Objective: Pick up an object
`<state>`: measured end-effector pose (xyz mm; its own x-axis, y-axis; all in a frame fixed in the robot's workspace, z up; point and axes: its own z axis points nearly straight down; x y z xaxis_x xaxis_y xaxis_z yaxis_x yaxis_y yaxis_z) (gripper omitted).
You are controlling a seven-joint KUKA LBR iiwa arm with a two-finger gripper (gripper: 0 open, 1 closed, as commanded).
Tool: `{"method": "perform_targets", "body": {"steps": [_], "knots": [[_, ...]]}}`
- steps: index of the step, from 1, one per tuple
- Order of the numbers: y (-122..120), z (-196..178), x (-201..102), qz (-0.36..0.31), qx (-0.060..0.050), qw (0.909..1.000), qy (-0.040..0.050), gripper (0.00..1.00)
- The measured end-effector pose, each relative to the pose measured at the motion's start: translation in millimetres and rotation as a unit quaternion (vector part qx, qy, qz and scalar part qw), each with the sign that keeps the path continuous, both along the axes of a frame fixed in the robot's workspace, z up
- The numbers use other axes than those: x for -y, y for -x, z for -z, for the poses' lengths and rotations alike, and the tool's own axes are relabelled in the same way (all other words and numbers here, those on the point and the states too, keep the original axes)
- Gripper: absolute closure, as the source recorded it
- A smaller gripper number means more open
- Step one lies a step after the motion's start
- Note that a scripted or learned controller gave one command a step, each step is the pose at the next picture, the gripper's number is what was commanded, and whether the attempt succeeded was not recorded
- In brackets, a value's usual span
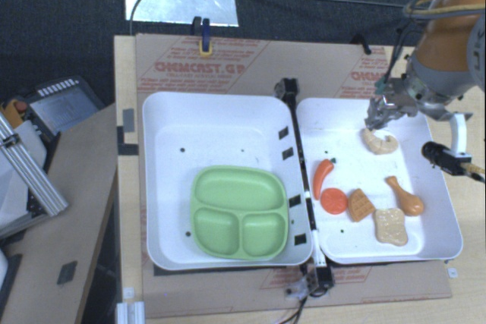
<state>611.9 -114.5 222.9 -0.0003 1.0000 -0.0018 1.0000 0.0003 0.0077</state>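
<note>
My gripper [377, 122] hangs low over the back of the right bin [433, 163], its tips right above a pale croissant-shaped pastry [380, 141] and close to touching it. Nearer the front of that bin lie a red chili pepper [324, 174], a red tomato slice [333, 200], a brown waffle piece [360, 204], a chicken drumstick [405, 197] and a slice of toast [391, 226]. Nothing shows between the fingers.
A green divided plate [238, 212] lies at the front of the left bin [175, 133]. A black divider with clips [298, 163] runs between the bins. A black fitting [442, 156] sticks in over the right bin's right rim.
</note>
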Motion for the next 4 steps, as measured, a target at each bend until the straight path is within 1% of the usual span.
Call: {"method": "perform_targets", "body": {"steps": [1, 2, 3, 4], "knots": [[-1, -44, -2, -0.002, 0.000, 1.0000, -0.0004, 1.00], [29, -31, -50, -0.004, -0.004, 1.0000, -0.0016, 1.00], [50, -17, -106, -0.005, -0.005, 1.0000, -0.0022, 1.00], [69, -23, -158, -0.005, -0.004, 1.0000, -0.0021, 1.00]]}}
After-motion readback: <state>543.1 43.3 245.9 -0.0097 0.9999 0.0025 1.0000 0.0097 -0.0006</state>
